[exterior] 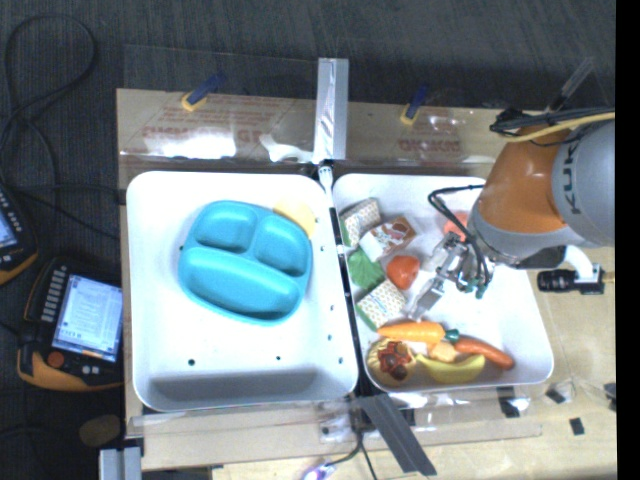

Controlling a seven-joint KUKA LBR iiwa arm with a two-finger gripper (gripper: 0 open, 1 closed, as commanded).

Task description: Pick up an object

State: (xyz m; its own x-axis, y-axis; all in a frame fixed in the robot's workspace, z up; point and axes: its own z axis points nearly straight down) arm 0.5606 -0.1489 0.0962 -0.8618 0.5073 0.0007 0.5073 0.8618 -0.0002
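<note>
Red tomato (403, 270) just beside gripper (440, 280)

Bright, even overhead light; white bins (240, 388) glare slightly, fine detail perhaps soft.

A light wooden bench (150, 108) sits on dark grey carpet (300, 18). Clear plastic sheeting (230, 128) is fastened along its far edge with two blue clips (203, 90), and a silver taped strip (331, 108) stands between them. Off to the left, an orange-edged handheld pendant with a lit screen (75, 318) lies beside looping black cables (45, 58).
</note>
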